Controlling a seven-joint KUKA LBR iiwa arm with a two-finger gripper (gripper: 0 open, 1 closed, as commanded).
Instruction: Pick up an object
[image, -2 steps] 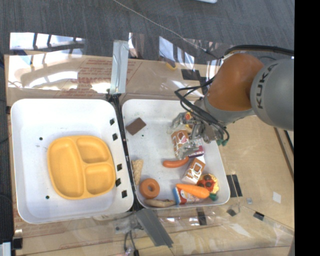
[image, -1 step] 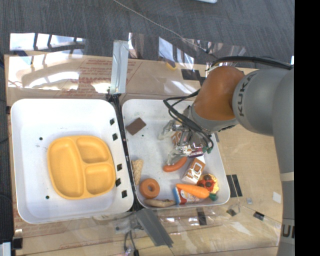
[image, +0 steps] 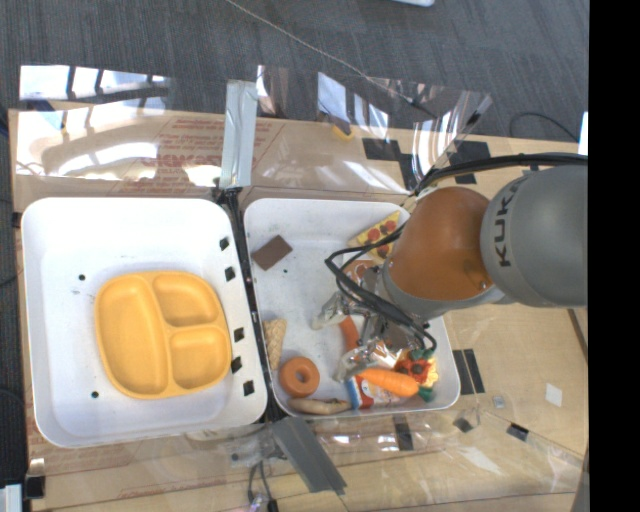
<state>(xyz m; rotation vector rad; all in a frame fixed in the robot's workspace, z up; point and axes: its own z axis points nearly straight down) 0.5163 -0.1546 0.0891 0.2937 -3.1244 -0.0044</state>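
Carrot lies just below the fingers in the right bin.

Grey KUKA arm, black lettering, orange wrist band, black cables looping beneath

Robot lab: KUKA arm, bins.
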